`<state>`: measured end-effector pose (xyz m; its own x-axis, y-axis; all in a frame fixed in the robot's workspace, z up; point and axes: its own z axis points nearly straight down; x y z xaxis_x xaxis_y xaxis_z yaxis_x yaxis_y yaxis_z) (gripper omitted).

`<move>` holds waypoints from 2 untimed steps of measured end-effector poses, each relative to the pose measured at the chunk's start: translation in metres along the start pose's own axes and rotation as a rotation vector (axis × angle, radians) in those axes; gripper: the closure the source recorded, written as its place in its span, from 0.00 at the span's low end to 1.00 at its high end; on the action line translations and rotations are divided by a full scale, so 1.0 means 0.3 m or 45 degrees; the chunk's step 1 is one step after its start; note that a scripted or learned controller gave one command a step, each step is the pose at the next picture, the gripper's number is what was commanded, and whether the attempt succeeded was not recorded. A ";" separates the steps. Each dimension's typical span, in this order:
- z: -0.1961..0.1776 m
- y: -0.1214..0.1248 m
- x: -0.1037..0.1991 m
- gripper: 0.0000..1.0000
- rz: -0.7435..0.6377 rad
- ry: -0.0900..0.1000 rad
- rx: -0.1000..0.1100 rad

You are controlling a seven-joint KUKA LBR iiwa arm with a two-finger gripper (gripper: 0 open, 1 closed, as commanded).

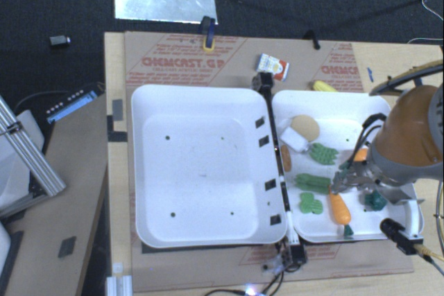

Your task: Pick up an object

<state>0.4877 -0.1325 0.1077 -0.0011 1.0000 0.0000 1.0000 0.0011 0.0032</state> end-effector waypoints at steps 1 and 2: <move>-0.213 0.002 0.110 1.00 -0.007 0.000 -0.004; -0.374 0.057 0.222 1.00 -0.009 0.001 -0.005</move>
<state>0.5043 -0.0660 0.2198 -0.0086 1.0000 0.0005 0.9999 0.0086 0.0068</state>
